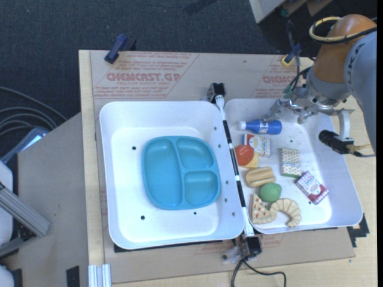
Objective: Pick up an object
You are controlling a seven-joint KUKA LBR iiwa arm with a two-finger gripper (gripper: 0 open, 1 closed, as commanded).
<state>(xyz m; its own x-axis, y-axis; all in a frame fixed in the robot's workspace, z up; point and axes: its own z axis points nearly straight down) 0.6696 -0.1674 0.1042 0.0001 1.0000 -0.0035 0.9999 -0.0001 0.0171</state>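
The right bin (341, 205) holds several toy foods. A blue bottle with a white cap (261, 126) lies at its far end, with an orange and white carton (258, 143) and a red tomato (243, 154) just below. Nearer lie a speckled green-edged packet (290, 161), a bread roll (260, 176), a green lime (270, 191), a red packet (312, 187), a pizza slice (261, 210) and a croissant (289, 211). My gripper (291, 111) hangs over the bin's far right corner, just right of the bottle. Its fingers are open with nothing between them.
A blue divided plate (181, 172) lies in the left bin (119, 124). A black clip (216, 90) sits where the bins meet at the back. A black part with a cable (335, 141) sticks out over the right bin's right rim.
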